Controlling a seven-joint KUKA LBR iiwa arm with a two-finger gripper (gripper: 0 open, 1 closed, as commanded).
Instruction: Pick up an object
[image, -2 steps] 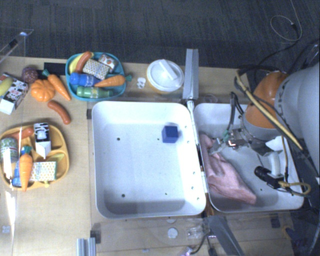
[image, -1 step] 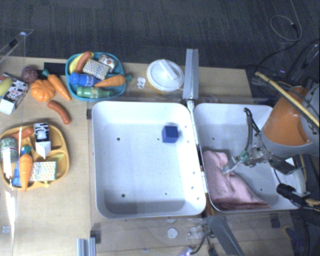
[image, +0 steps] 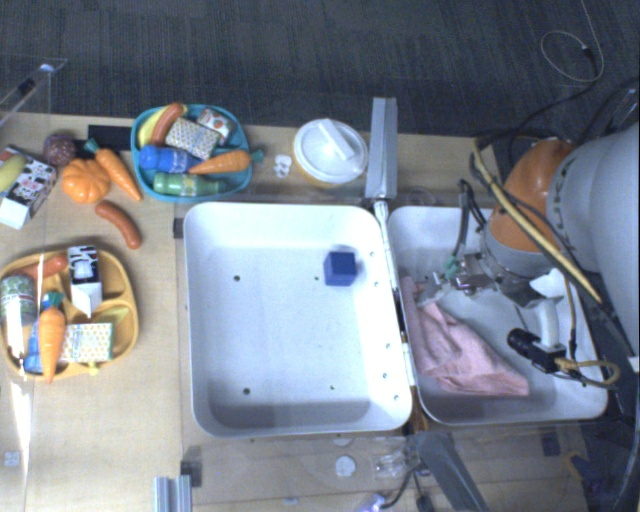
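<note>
Pink cloth: lay crumpled on the floor of the right bin, against its left wall; judged the likeliest target, since it was the thing nearest the arm.
Cloth relative to jaws: the jaws hung just above the cloth's upper left corner, near it; contact could not be told, and no fabric was seen between them.
State of jaws: whether parted or closed could not be told from this slant; nothing was seen held.
Arm: reached in from the right across the right bin, wrist bent low toward the bin floor, probably to bring the jaws down on the cloth from above.
Cables: looped beside the orange band, slack enough to follow the wrist.
Blue block: sat alone in the left bin, toward its upper right, well apart from the jaws; a second candidate.
Divider: the touching rims of the two bins separated block from cloth.
Surface: carried both bins side by side, presumably so that objects could be moved between them.
Toy food: a blue bowl and a yellow tray of toy items stood left of the bins, outside the working area.
White lid: rested behind the left bin.
</note>
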